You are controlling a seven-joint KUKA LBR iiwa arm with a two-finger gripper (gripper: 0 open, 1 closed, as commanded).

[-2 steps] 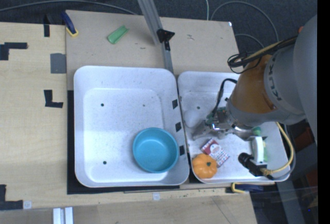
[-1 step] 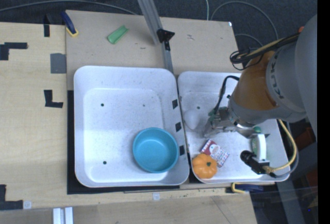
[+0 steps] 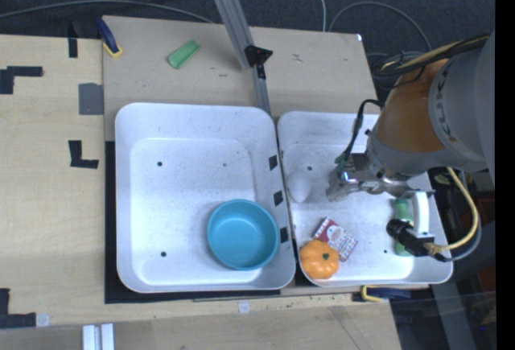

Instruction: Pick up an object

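Pumpkin (image 3: pixel 320 261) — below hand (image 3: pixel 337 186), apart

Open floor in both bins, clutter along the near edges

The left bin (image 3: pixel 145 131) is open across its far half and left side; a blue bowl (image 3: pixel 242 233) blocks its near right corner. In the right bin (image 3: pixel 322 131), the arm (image 3: pixel 418 127) covers the right side and the gripper (image 3: pixel 344 182) hangs over the middle; an orange pumpkin (image 3: pixel 319 260) and a red packet (image 3: pixel 335 238) crowd the near left corner, leaving the far left corner free
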